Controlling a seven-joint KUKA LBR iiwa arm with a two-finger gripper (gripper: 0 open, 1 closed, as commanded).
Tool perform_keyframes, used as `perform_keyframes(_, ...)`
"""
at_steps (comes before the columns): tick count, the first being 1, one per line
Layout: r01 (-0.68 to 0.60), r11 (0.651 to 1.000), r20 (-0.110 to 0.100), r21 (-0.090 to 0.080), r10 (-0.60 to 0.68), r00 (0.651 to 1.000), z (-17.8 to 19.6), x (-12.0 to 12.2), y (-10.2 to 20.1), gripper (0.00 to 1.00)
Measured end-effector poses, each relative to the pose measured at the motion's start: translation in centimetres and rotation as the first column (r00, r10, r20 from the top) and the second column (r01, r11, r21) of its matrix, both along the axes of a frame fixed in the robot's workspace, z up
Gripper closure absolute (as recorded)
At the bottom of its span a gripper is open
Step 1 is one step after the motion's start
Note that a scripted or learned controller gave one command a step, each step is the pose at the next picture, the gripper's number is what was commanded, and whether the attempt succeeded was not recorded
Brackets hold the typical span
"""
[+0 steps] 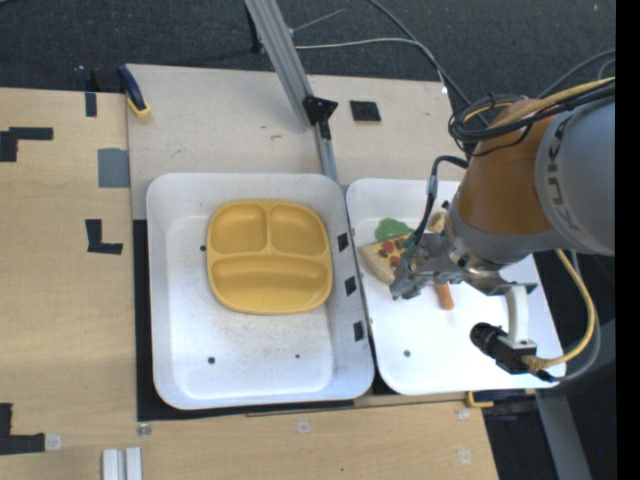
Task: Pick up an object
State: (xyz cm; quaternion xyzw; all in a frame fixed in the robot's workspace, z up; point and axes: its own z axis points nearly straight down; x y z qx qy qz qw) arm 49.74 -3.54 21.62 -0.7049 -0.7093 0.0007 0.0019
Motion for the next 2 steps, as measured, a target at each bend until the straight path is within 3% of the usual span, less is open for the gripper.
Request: perform_keyframes(2,-0.003,1.000,0.002,0.000,0.003,1.000,1.2,1.7,11.1,1.00)
